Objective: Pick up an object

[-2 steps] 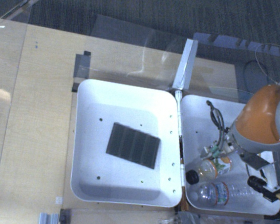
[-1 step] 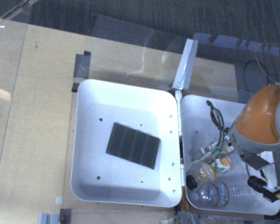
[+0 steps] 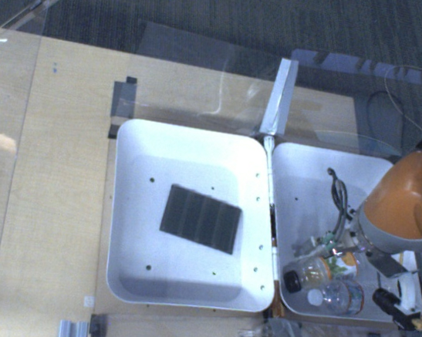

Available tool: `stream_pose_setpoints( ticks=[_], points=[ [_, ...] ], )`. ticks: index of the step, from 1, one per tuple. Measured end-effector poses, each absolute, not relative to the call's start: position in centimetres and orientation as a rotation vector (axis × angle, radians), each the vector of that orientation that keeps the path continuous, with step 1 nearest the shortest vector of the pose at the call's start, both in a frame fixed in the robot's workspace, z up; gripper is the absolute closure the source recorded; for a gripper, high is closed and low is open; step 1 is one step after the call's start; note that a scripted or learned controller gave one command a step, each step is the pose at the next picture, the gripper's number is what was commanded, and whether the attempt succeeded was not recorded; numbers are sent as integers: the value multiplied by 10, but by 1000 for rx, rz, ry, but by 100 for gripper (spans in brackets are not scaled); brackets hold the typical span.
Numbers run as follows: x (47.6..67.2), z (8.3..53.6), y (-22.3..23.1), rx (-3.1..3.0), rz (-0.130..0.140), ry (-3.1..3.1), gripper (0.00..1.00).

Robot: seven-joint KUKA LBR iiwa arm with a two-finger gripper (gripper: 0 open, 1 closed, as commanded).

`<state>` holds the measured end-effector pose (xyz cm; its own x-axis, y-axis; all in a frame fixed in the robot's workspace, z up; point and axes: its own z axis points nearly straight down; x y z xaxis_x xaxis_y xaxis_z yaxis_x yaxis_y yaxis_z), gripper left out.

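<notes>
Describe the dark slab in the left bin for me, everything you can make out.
The dark slab is a flat rectangle, dark grey to black, with faint ribs running across its short way. It looks matte, perhaps rubber or foam; I cannot tell which. It lies flat on the floor of the left bin, near the middle, turned slightly askew to the walls. It touches just the bin floor.
</notes>
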<state>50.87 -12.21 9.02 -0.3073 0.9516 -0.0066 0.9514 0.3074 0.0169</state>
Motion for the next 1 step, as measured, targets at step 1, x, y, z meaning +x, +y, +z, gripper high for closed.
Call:
stream_pose_setpoints(
  ticks=[1],
  points=[
    [546, 90, -90, 1928, 16, 2466, 0]
  ],
)
